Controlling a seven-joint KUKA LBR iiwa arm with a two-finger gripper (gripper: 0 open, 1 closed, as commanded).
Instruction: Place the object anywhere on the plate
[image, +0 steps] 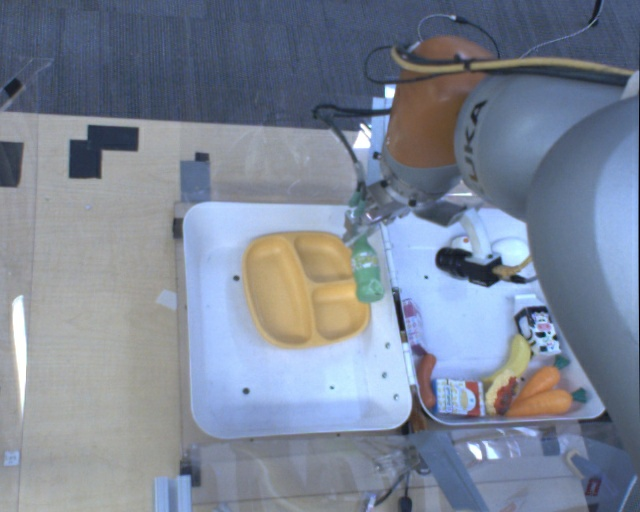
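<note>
Partly legible "KUKA" lettering on the grey arm (500, 130), upper right of the frame; print on the small carton (458, 397) too small to read.

A small green bottle (366, 272) with a pale label is lying just right of the frame's centre, its neck pointing up toward the top of the frame and its body overlapping the right rim of the plate (290, 300). The plate is a yellow, rounded tray divided into three compartments, one long section on its left and two smaller ones on its right, sitting flat in the middle of the frame.
</note>
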